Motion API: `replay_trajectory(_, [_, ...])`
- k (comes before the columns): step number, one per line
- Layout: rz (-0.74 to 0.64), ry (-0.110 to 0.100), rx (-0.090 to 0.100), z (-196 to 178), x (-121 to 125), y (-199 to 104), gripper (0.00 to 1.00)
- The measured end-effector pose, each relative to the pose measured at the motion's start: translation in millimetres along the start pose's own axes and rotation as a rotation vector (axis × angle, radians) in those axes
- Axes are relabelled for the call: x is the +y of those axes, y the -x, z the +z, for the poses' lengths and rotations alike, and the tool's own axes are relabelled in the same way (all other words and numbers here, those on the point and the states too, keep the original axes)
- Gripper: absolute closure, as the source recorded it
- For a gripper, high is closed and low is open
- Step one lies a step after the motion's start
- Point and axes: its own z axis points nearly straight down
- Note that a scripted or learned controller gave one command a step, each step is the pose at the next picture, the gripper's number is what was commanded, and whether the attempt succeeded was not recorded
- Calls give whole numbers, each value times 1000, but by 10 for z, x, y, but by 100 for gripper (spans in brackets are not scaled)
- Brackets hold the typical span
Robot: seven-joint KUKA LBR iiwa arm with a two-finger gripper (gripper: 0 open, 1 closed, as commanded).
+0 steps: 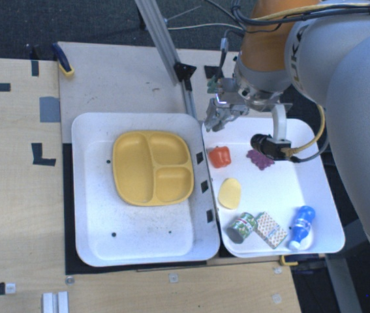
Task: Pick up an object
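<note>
Gripper [216, 119] over right bin's [315, 175] back-left corner - finger state unreadable, nothing seen held - red toy [219, 156] nearby looks light, stiff; pinch its sides.

You are looking at a robotics lab bench, not a home or a kitchen. The wooden benchtop [15, 175] carries strips of dark tape [41, 154] as markers, and a slanted metal strut [162, 38] rises from between the two white bins [87, 240]. Cables [191, 18] trail across the dark floor behind the bench. A clamp with a yellow tip [62, 60] grips the board at the back. The things in the bins, a yellow divided plate [152, 167] and small toy-like items [269, 227], read as test props.
</note>
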Motion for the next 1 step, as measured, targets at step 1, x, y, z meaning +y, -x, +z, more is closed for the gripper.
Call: replay_trajectory(1, [1,0,0,-11,108,-518,100])
